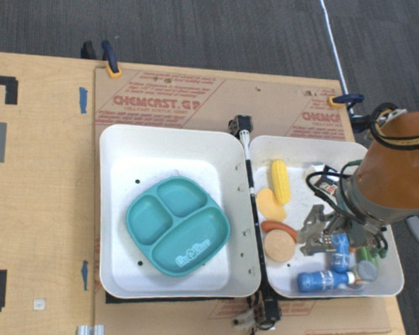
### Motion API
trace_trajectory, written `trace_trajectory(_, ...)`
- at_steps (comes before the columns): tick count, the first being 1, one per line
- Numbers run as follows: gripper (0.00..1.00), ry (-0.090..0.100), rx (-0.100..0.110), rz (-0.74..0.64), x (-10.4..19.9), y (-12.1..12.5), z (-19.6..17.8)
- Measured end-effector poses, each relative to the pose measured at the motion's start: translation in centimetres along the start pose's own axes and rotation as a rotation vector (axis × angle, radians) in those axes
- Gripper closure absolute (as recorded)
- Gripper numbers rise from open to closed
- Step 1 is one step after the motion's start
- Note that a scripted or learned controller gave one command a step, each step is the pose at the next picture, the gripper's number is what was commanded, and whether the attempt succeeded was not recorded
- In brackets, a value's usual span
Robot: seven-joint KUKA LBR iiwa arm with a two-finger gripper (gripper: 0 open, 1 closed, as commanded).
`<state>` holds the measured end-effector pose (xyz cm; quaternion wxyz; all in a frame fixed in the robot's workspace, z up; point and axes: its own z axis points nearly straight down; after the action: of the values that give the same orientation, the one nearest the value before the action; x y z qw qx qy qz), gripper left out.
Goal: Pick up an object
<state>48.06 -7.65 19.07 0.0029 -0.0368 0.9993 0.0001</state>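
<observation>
Your gripper hangs low in the right bin; whether it grips anything, you cannot tell. A blue bottle lies just toward the near wall, long axis running left to right

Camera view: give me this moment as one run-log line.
arm: over right white bin | gripper: low beside round tan disc | blue bottle: lying in bin | teal divided plate: left bin
</observation>
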Motion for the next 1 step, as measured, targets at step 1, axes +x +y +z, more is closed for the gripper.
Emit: trace_trajectory(1,1.0,0.004,0.0,0.151,-0.65,1.5,0.61)
